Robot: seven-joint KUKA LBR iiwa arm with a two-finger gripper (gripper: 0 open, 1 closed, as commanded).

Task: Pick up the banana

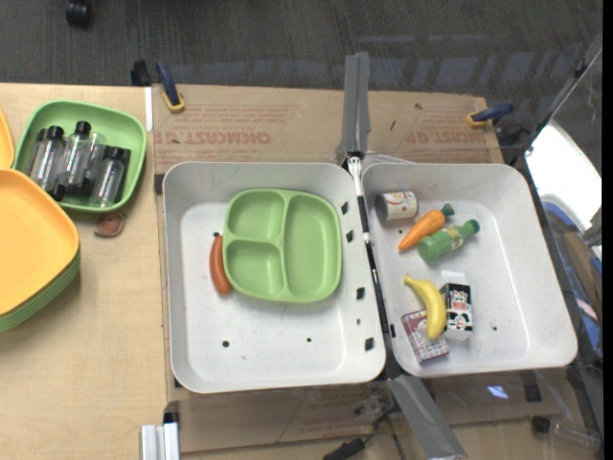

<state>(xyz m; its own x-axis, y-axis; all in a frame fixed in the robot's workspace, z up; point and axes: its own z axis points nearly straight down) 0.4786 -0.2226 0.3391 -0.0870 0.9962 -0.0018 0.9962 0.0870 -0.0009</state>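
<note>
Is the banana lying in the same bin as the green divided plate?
No, the banana lies in the right bin, while the green divided plate sits in the left bin.

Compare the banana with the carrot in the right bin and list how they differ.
The banana is yellow and curved; the carrot is orange and straight, tapering to a point. The banana lies nearer the bin's front edge, its end over a small packet; the carrot lies farther back, against a green bottle. Both lie flat in the right bin.
</note>
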